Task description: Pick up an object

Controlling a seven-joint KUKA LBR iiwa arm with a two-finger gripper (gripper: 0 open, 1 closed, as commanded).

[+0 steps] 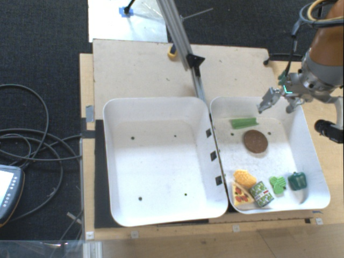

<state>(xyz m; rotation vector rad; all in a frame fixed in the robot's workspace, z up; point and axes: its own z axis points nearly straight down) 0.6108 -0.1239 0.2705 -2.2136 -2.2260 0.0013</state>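
My gripper [280, 104] hangs over the far edge of the right bin [306, 144], its two fingers spread open with nothing between them. Below and left of it a flat green strip [243, 123] lies on the bin floor. A brown round disc [255, 141] sits just in front of the strip. Along the near side of the bin lie a yellow corn piece [244, 177], a pizza slice [241, 194], a green can [262, 193], a light green toy [278, 184] and a dark green pepper [297, 181].
The left bin [156, 160] sits beside the right one, sharing a raised divider edge. A grey slanted pole [180, 31] crosses the back of the bench. Black cables and a tablet [8, 190] lie on the floor at the left.
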